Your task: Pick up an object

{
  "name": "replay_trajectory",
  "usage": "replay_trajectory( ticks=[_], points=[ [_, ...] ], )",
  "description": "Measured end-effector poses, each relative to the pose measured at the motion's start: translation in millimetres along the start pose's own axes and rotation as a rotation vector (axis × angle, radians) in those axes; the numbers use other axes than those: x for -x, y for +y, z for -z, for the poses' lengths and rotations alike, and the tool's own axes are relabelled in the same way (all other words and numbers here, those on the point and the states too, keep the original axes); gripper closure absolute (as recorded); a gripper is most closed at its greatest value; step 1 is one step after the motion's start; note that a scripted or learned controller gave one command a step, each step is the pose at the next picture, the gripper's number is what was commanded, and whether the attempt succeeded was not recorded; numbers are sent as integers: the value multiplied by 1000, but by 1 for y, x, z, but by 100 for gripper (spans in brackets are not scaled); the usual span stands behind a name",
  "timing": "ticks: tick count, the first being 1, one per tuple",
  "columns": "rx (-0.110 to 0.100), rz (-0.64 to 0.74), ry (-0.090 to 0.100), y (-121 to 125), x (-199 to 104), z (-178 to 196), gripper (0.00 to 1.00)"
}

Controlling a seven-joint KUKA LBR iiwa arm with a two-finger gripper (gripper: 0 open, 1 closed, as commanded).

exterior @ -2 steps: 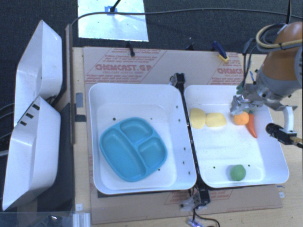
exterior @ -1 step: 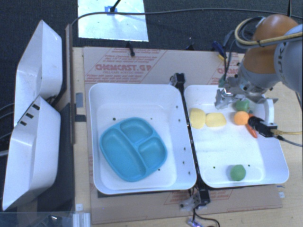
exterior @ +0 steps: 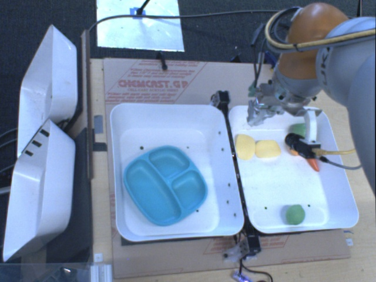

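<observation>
My gripper [exterior: 257,115] hangs over the far left corner of the right bin [exterior: 335,216], just above its floor. Two yellow pieces lie side by side a little in front of it: a rounded one [exterior: 245,147] and a blocky one [exterior: 268,150]. They touch each other, and the gripper is apart from both. A green ball [exterior: 295,214] rests near the front of this bin. An orange carrot-like piece [exterior: 315,164] and a green piece [exterior: 299,129] lie at the right, partly hidden by a black part and white bracket [exterior: 310,135] on the wrist.
The left bin [exterior: 132,119] holds a blue divided plate [exterior: 165,184]. A black clamp [exterior: 221,99] sits where the two bins meet at the back. A yellow cable [exterior: 338,152] runs right from the wrist. White housings [exterior: 44,140] stand at the far left.
</observation>
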State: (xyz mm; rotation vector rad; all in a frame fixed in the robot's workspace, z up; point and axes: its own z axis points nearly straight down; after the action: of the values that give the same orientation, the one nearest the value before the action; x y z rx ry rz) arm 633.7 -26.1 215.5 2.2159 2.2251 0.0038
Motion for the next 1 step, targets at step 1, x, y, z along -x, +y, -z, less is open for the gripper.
replay_trajectory(
  ticks=[1],
  points=[
    [-1, 0, 0, 13, -45, -5, 100]
  ],
)
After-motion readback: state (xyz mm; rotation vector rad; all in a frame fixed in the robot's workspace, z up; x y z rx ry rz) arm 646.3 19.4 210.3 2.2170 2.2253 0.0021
